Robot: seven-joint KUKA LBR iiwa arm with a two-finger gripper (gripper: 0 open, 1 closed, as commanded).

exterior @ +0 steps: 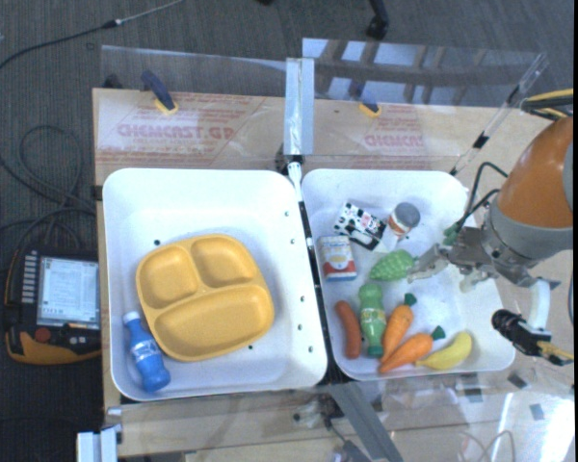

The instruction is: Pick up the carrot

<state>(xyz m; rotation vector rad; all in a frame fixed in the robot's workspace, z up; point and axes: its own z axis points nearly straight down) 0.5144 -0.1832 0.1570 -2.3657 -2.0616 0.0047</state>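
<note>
Orange-banded arm (544, 176) reaches over the right bin (462, 186), its claw (441, 258) beside a green leafy toy (393, 265); I cannot tell whether it is clenched or released. 2 carrots (397, 325) lie near, front of the claw, wedged between green bottle (371, 316) and banana (450, 352), so access looks tight.

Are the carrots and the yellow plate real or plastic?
The two carrots look like toy plastic: even orange, smooth, with molded green tops. The yellow divided plate also seems plastic, with a soft matte sheen and rounded molded compartments. Neither can be confirmed by look alone.
</note>
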